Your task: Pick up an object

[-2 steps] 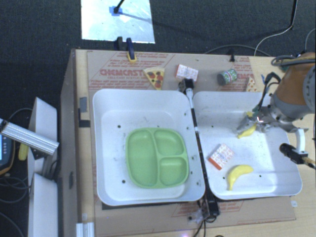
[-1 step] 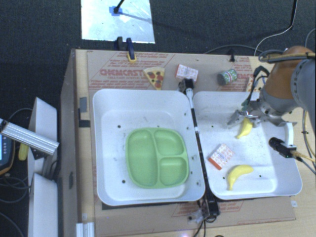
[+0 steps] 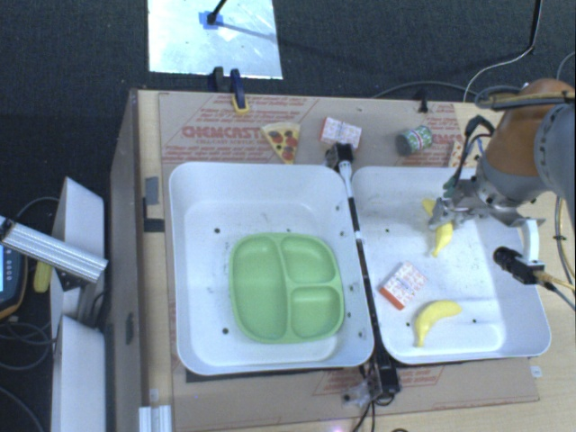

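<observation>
A small yellow banana [image 3: 442,237] lies in the upper part of the right bin [image 3: 522,331], right of frame centre, its top between the fingertips of the gripper [image 3: 444,212], whose jaws pinch it. Lower in that bin lie a second banana [image 3: 434,318] and a small card box [image 3: 403,284]; the left bin [image 3: 193,241] holds a green divided plate [image 3: 286,286].

The floor [image 3: 63,52] is dark speckled carpet all around. The desk [image 3: 216,124] is topped with tan cardboard printed in red lettering. A shiny silver sheet [image 3: 211,25] lies on the floor at the far side, catching the light. White boxy furniture [image 3: 76,331] sits on the left.
</observation>
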Robot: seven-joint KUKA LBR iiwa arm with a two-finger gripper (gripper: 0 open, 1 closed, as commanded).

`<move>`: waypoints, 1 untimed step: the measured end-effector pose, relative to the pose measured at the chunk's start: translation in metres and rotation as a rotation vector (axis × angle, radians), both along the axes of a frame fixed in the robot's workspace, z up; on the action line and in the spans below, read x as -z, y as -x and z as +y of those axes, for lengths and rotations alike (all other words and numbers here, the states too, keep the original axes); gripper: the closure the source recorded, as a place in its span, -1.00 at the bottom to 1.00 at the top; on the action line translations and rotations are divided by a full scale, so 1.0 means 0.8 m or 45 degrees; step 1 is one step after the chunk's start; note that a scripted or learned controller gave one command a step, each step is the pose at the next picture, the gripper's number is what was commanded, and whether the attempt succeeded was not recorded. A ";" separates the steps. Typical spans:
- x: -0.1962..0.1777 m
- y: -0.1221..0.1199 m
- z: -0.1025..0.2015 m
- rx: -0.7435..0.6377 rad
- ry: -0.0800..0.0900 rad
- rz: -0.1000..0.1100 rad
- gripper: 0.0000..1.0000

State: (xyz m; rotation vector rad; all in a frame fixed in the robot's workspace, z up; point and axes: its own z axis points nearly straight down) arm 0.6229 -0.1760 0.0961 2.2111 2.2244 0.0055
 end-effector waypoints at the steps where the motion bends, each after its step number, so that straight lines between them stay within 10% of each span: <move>1: -0.087 -0.007 0.086 0.000 -0.002 0.000 1.00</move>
